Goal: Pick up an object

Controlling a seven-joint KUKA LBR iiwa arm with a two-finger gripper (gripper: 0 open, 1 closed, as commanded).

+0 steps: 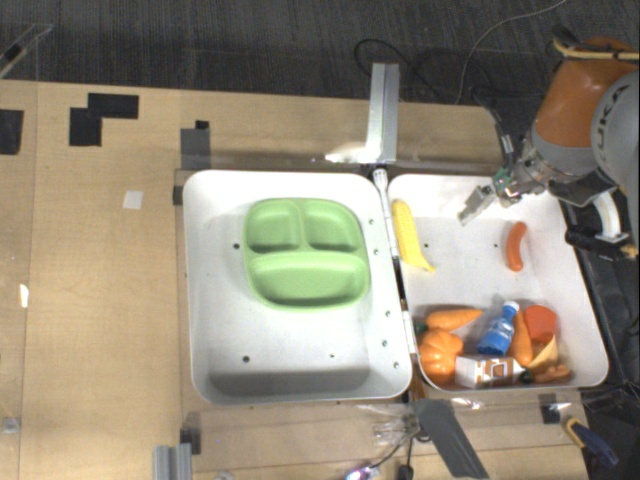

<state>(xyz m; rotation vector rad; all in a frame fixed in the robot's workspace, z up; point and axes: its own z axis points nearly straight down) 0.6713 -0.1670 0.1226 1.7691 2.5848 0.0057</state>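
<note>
My gripper point(483, 198) hangs over the back of the right bin point(450, 193), above bare white floor, and I see nothing in it. A yellow banana point(409, 235) lies along the bin's left wall, left of and nearer than the gripper. To the gripper's lower right, a red sausage point(514, 246) rests alone. Crowded along the bin's front edge are an orange carrot point(452, 319), a blue bottle point(497, 330), a red-orange piece point(538, 322) and a brown-and-white can point(485, 371).
The left bin point(215, 298) holds a green divided plate point(304, 252). A metal post point(383, 113) stands behind the ridge between the bins. The orange-banded arm point(585, 108) comes in from the upper right, with black cables point(600, 243) beside the bin's right wall.
</note>
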